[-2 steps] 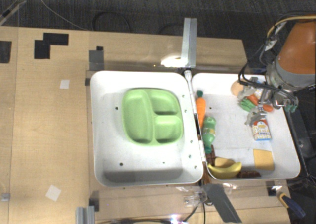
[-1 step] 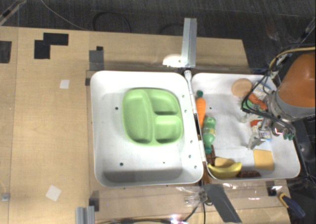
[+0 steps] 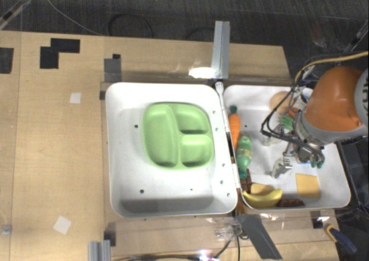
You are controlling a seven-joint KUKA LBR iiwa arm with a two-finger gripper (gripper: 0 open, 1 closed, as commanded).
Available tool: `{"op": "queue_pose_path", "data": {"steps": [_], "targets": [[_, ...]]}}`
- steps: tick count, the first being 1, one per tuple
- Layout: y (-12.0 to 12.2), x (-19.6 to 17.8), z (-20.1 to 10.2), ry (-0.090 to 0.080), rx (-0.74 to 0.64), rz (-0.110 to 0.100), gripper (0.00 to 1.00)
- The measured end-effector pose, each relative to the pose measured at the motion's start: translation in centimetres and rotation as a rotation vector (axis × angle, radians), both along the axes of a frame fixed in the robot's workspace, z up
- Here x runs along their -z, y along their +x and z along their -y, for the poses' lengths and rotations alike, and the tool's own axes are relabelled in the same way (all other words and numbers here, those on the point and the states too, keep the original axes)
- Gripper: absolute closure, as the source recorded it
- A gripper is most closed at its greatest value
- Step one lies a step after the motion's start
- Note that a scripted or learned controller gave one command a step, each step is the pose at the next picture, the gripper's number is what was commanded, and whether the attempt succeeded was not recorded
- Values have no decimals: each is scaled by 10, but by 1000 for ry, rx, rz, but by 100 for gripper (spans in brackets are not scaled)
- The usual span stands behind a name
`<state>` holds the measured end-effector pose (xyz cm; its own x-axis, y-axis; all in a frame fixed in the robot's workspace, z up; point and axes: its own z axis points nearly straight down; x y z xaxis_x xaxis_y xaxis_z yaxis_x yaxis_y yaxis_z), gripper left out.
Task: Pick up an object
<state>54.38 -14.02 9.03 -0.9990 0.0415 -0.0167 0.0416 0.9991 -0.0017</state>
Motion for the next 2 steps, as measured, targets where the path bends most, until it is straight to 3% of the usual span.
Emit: {"op": "queue_pose_path", "data": {"steps": [1, 2], "targets": [[-25, -1, -55, 1, 35, 3, 0], [-28, -1, -54, 1, 55, 7, 0]]}}
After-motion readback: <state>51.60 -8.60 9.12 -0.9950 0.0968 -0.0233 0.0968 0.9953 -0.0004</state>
